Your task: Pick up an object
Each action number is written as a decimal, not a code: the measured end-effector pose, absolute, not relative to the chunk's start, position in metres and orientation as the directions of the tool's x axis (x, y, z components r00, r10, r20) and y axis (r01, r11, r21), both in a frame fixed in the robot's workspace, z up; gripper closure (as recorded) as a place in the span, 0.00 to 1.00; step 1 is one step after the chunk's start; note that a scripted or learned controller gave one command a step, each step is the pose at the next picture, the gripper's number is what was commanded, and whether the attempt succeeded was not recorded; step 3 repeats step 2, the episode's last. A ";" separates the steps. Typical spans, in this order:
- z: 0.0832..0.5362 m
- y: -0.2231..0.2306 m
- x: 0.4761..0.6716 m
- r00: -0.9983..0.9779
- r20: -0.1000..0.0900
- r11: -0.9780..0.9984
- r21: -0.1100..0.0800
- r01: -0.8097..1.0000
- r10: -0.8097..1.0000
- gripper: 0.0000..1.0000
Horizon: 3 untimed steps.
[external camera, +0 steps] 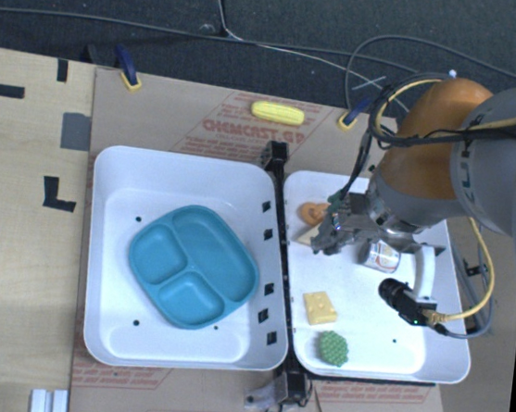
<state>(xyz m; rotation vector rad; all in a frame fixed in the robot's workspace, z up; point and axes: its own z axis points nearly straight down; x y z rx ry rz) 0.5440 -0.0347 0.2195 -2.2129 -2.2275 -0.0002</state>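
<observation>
We saw the arm (449, 168) reaching in from the right, its orange band bulging over the far part of the right bin (434, 367). The pincer (334, 233) hung low over that bin's far left part, close to the divider between the two bins. Its dark fingers were too muddled against the wrist hardware for us to tell whether they were released or clenched, and we could make out nothing between them.

Just beside the pincer, toward the far left corner of the right bin, lay a small orange object (311, 213); we could not tell whether the pincer touched it. A white and red item (382, 256) sat partly hidden under the wrist. Nearer the front of the same bin lay a yellow cheese-like block (320, 308) and, just in front of it, a green knobbly object (333, 348), the two apart from each other and well clear of the pincer.

The left bin (102, 256) held a blue divided tray (193, 265), lying flat and turned at an angle. Beyond the bins, on the cardboard sheet (176, 116) covering the counter, lay a yellow corn-like object (277, 112).
</observation>
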 end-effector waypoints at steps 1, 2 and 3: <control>0.210 0.016 0.549 -0.006 0.000 0.006 -0.002 1.000 1.000 1.00; 0.206 0.076 0.548 -0.008 0.002 0.008 -0.003 1.000 1.000 1.00; 0.206 0.076 0.548 -0.008 0.002 0.008 -0.003 1.000 1.000 1.00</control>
